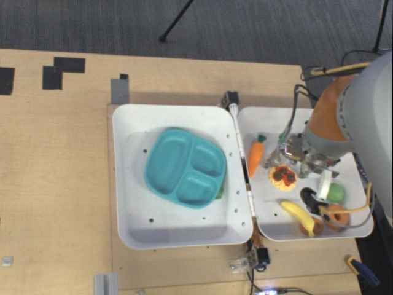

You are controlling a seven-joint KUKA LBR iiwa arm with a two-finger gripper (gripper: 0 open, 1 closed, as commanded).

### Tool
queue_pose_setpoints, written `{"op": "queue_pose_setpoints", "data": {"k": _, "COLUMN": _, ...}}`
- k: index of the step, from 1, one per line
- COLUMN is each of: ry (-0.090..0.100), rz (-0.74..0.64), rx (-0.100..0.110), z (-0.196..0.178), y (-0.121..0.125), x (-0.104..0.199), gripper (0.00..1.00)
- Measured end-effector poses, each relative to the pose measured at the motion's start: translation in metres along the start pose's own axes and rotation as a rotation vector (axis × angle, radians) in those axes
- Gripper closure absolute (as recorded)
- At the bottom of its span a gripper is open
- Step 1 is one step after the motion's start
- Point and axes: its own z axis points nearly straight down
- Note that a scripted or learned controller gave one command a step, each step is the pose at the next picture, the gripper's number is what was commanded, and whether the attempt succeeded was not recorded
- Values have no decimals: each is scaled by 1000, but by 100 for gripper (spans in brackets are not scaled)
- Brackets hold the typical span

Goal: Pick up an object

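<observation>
The wooden surface [61,165] bears two bins; the jaws [307,160] hover in the right bin [264,229] near its far edge; their state is unclear. Nothing lifted yet: carrot [255,155] and banana [299,215] lie untouched.

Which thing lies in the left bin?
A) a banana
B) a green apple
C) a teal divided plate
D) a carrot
C: the teal divided plate lies in the left bin, while the banana, carrot and green apple lie in the right bin.
</observation>
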Motion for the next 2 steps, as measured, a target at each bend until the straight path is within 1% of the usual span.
{"op": "queue_pose_setpoints", "data": {"k": 1, "ry": 0, "rz": 246, "rx": 3, "z": 0, "y": 9, "x": 25, "gripper": 0}}
{"op": "queue_pose_setpoints", "data": {"k": 2, "ry": -1, "rz": 90, "rx": 6, "z": -6, "y": 57, "x": 38, "gripper": 0}}
